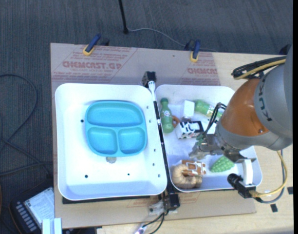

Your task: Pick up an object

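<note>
My gripper (204,147) hangs low in the right bin (246,177), near its middle, under the arm's orange band. Just left of and above it lies a small black-and-white cow-patterned object (188,129). In front of it sit a small orange-and-white carton (194,168), a brown bagel-like ring (184,178) and a green bumpy object (221,165). A green bottle (164,115) lies along the bin's left wall. A white and green item (196,106) rests at the back. I see nothing held in the gripper.
The left bin (71,174) holds a blue divided plate (115,127). A small grey object (111,159) lies just in front of the plate. Two clamps (92,44) (195,50) grip the board's far edge. The arm's body covers the right bin's right side.
</note>
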Motion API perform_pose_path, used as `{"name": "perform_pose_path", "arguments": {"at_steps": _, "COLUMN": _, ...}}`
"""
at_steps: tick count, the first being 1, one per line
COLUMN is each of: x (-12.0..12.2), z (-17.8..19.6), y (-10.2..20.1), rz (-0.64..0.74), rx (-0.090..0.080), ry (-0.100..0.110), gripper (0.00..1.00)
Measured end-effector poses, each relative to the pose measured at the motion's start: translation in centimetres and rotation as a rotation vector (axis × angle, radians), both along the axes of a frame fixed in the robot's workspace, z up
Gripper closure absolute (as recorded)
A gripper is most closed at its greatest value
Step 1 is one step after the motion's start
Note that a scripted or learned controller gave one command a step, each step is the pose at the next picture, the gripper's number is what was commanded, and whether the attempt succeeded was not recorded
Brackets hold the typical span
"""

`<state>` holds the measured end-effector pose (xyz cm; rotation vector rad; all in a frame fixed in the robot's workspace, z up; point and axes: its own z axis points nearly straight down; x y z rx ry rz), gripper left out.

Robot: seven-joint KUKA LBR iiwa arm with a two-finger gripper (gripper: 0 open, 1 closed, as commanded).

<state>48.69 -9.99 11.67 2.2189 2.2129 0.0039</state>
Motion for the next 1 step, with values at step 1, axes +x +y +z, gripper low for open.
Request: {"name": "perform_pose_path", "arguments": {"at_steps": 1, "x": 8.23, "z": -2.86, "y": -2.93, "rz": 0.003, "rx": 0.003, "ry": 0.003, "gripper": 1.0}}
